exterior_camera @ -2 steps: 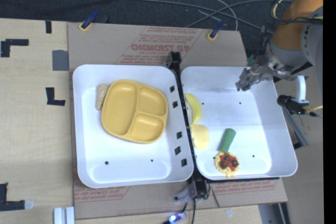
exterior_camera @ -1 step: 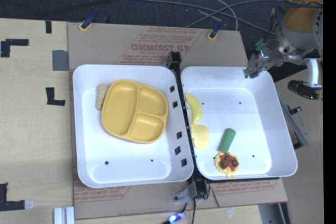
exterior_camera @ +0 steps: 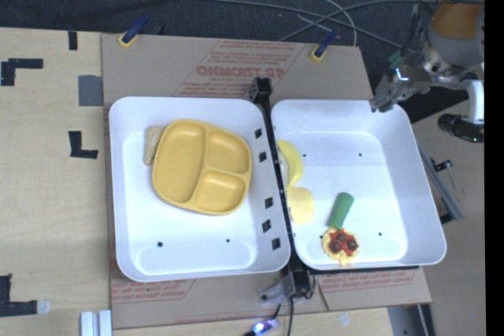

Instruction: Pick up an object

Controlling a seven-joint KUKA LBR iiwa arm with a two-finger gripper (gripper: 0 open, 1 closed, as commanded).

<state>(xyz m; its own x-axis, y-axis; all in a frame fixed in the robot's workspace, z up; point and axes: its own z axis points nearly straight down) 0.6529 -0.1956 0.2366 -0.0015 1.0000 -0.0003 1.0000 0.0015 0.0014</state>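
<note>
Setup: two white bins side by side on cardboard (exterior_camera: 236, 67), clipped at the far edge, probably to stop sliding.

Left bin (exterior_camera: 130, 208): holds yellow divided plate (exterior_camera: 201, 168), lying flat, overlapping tan block (exterior_camera: 151, 144) at its left edge. Big and flat, so likely a poor pinch target.

Right bin (exterior_camera: 394, 169): holds the small stuff. Two pale yellow pieces (exterior_camera: 291, 161) against the left wall, one behind the other. Green cylinder (exterior_camera: 341, 208) lying tilted near the middle, lower end just beside small pizza-like toy (exterior_camera: 340, 244) by the near wall.

Gripper (exterior_camera: 388, 97): hangs at the far right corner of right bin, over the rim, well apart from every item. Spread or pressed together: cannot tell, too small and dark. Carries nothing visible.

Judgement: approach not yet started, task at its beginning. Best candidate seems green cylinder, free on most sides; needs a move toward the bin's middle, then descent. Risk: knocking the toy beside it.
</note>
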